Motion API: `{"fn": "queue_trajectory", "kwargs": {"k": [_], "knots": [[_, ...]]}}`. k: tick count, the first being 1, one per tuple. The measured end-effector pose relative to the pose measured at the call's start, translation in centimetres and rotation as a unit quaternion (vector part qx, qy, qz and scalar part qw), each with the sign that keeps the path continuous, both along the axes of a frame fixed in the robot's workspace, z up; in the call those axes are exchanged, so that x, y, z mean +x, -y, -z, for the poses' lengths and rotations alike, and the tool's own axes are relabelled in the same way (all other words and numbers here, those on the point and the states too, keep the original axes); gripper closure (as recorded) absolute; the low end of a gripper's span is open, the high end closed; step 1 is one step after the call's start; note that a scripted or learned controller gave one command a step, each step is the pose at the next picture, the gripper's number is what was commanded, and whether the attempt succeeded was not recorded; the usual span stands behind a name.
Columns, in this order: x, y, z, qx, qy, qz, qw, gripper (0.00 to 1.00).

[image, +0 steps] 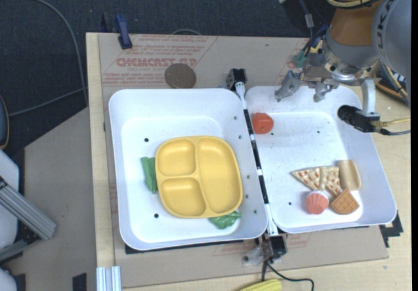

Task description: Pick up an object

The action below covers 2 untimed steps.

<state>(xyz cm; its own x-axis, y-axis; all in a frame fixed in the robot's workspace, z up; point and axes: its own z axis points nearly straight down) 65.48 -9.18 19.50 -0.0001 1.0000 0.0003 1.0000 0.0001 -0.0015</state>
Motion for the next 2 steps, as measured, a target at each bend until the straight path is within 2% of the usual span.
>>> {"fn": "queue_trajectory", "kwargs": {"k": [1, 2], "knots": [[-0.9, 0.0, 11.1, 0.0, 0.0, 0.0, 1.0, 0.0], [-4.9, 0.6, 11.0, 0.0003, 0.0, 0.0, 1.0, 0.0]]}}
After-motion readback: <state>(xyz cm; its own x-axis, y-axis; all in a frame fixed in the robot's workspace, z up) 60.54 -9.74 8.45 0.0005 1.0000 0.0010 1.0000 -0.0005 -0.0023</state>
